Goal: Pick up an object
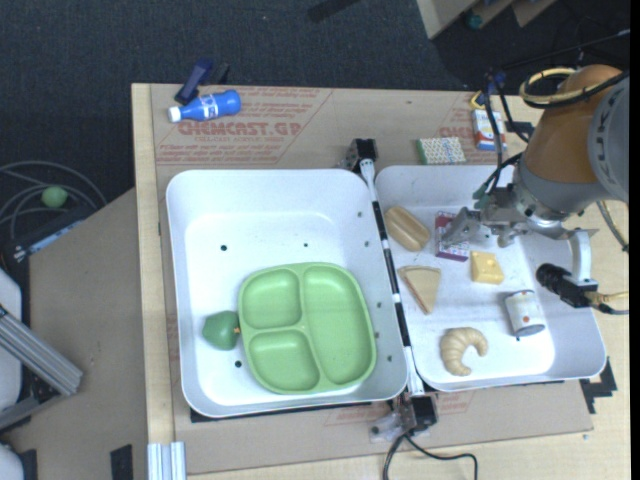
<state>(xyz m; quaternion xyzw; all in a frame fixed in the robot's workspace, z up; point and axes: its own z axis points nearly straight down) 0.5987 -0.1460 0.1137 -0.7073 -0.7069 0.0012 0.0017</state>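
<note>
The gripper (462,230) is hanging low over the right bin (570,363), near its far edge, with the arm reaching in from the desk's right side. Whether it is spread or closed I cannot tell.

Several candidates are lying in that bin. Closest is a small dark red item (452,252), touching or just under the gripper on its near side; it is too small to identify. A bread roll (407,228) is sitting just beside the gripper toward the bin's left wall, its long axis running slantwise from far-left to near-right. A yellow cheese block (487,267) is lying just nearer and to the right of the gripper. A cheese wedge (421,288), a croissant (463,349) and a small can (522,313) are lying farther toward the bin's near edge.

Judging by this, the dark red item needs the shortest move, almost straight down.
</note>
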